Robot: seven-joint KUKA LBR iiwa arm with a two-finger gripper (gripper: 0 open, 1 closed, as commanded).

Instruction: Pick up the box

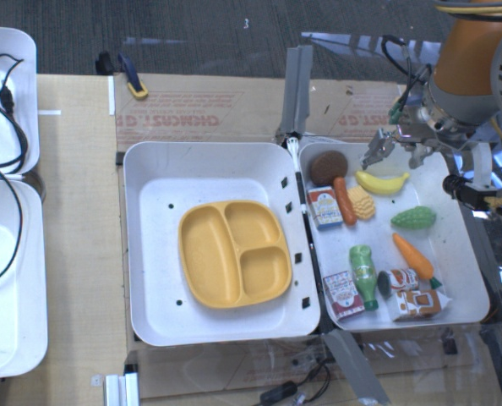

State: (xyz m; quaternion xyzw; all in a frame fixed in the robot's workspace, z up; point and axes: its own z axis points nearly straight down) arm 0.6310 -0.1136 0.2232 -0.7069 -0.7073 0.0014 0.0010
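**Red-and-white box: clean pick needs a clear lane**

White right bin (462, 235) holds all the clutter; left bin (150, 227) has just the yellow divided plate (234, 252). Gripper (392, 147) hovers at the right bin's far edge, above the banana (382, 181), fingers spread apart, nothing between them.

Candidate targets, my read:
- small red-and-white box (324, 207), lying flat against the bin's left wall, just beside the sausage (345, 201) and below the brown round item (328, 166)
- second red box (342, 293) near the front left corner, touching the green bottle (363, 276)
- carton (417, 303) at the front, just beside the carrot (412, 255)

Closest to the gripper is the first one, so I'd go for that.

How to do it well:
- Align fingers across the box's short side. The wall on one flank and the sausage on the other leave little room, so closing along the bin's length looks safer.
- Descend straight and centred; off-centre likely tips it or grabs the sausage too.
- Box lies flat, so fingers need to get low around its edges, or they'll slide off the top face.
- Corn (362, 203) and green fruit (413, 218) sit clear of that lane.
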